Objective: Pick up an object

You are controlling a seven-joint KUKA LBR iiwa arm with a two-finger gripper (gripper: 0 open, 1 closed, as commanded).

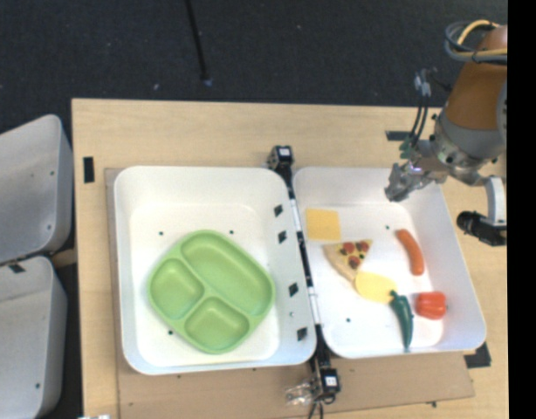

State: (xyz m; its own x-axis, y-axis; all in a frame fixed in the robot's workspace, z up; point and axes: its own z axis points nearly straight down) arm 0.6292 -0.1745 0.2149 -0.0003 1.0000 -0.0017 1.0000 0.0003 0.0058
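The right bin (364, 186) holds several toy foods: a yellow cheese square (323, 224), a pizza slice (349, 256), an orange-red sausage (410, 250), a yellow lemon-like piece (374, 286), a green chili pepper (402, 317) and a red pepper (430, 305). My gripper (401, 185) hangs over the bin's far right corner, above and right of the cheese, apart from all the foods. Nothing shows between its fingers.
The left bin (137, 199) holds a green three-compartment plate (210, 290). A black-clipped divider (296, 251) runs between the bins. The arm's grey and orange wrist (474, 112) stands at the right edge. Wooden bench (207, 129) surrounds the bins.
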